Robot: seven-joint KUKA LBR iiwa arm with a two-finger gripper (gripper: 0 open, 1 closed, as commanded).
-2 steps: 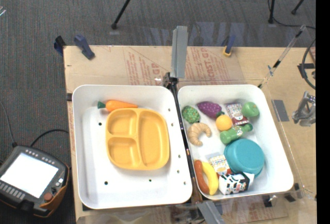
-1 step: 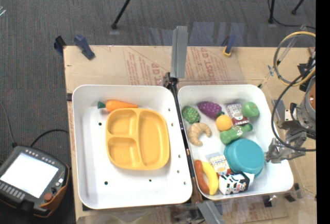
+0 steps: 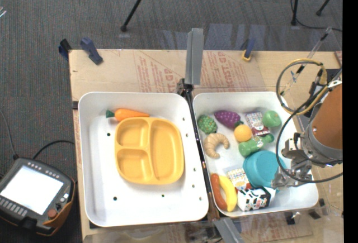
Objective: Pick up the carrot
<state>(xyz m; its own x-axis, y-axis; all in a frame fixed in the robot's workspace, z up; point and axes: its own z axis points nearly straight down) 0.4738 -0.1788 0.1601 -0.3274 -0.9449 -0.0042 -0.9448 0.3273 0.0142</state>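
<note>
one fixed camera looks down at a slant from above the bench, taking in both white bins.

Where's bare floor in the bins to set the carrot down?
Left bin: bare floor below and left of the yellow divided plate; the carrot lies along the plate's top edge. Right bin: crowded with toy food and a teal bowl, end effector beside it.

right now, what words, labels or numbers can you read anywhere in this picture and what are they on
Red printed lettering on the brown cardboard sheet under the bins: seen reversed and too blurred to read.
Label on the small pink and white carton in the right bin: too small to read.
Print on the black and white cow-patterned carton: unreadable.
Screen of the handheld grey pendant: washed out, no legible text.
</note>
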